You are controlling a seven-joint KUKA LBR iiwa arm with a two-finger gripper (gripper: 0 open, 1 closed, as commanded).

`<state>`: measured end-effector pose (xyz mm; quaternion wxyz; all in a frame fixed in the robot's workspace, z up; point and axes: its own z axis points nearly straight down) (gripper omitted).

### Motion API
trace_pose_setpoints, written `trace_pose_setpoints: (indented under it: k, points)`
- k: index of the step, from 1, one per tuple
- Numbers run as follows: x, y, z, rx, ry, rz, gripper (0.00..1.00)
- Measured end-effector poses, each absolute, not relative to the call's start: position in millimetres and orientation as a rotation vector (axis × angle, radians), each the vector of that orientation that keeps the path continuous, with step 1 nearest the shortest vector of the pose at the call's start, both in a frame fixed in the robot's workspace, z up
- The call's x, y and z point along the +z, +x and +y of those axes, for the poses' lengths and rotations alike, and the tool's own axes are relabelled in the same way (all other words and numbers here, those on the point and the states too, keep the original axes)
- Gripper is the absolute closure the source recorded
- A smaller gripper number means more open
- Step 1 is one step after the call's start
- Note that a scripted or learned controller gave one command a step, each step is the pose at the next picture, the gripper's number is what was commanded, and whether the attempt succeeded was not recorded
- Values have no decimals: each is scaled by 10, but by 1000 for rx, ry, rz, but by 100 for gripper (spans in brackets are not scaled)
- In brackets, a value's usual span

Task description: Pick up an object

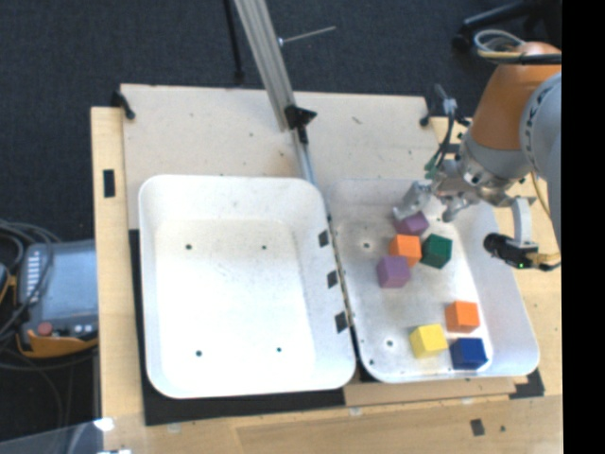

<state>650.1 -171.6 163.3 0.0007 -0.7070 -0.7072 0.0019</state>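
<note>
Several coloured blocks lie in the right bin [501,296]. A purple block [411,222] sits nearest the far side, with an orange block [406,246], a green block [437,250] and a second purple block [393,271] clustered just in front of it. Nearer the front lie another orange block [462,315], a yellow block [427,340] and a blue block [468,352]. My gripper [431,203] hangs open over the bin's far side, just behind the first purple block, its left finger [410,198] close above that block. Nothing is between the fingers.
The left bin [156,253] stands beside the right one, with small clips along the shared wall. A slanted metal post [269,55] rises from behind the bins. The arm's orange band [506,102] is at the right.
</note>
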Motion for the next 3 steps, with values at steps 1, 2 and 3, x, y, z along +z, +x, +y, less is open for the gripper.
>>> trace_pose_setpoints:
  k: [1, 2, 3]
  points:
    - [1190, 6526, -1792, 6, -2221, -2220, 0]
    - [965, 6526, -1804, 5, -2222, -2221, 0]
    - [1094, 6536, -1815, 2, -2224, -2224, 100]
